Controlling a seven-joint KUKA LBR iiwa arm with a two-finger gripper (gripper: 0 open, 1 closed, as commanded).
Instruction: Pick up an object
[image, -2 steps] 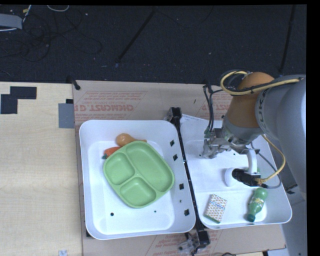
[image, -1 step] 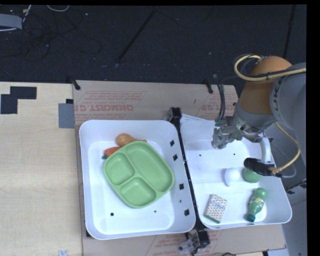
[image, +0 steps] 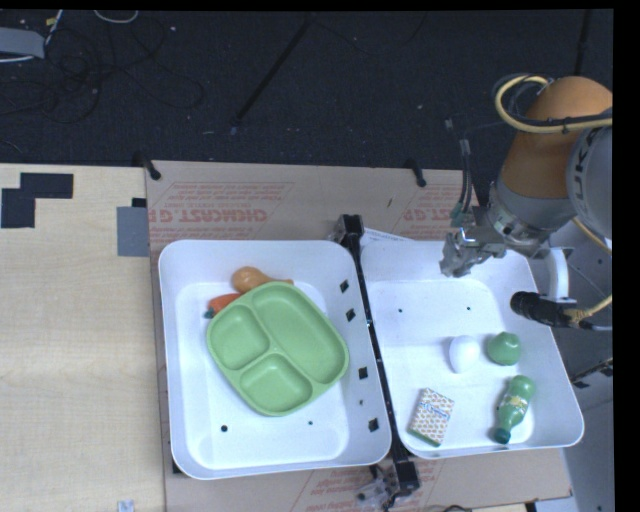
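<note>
My gripper (image: 458, 262) hangs over the far edge of the right bin (image: 420, 300), on the grey arm with the orange band. Nothing shows between its fingers. In the right bin lie a small white object (image: 464, 353), a green ball-like object (image: 504, 348), a green bottle (image: 511, 408) and a small patterned box (image: 431, 416), all nearer the front than the gripper. The left bin (image: 190, 400) holds a green divided plate (image: 277, 347) with orange pieces (image: 243, 283) partly hidden behind it.
A black divider (image: 362, 340) runs between the two bins. Cardboard (image: 250, 205) lies under the bins on a wooden bench. A black cylinder (image: 540, 308) sticks out over the right bin's right rim.
</note>
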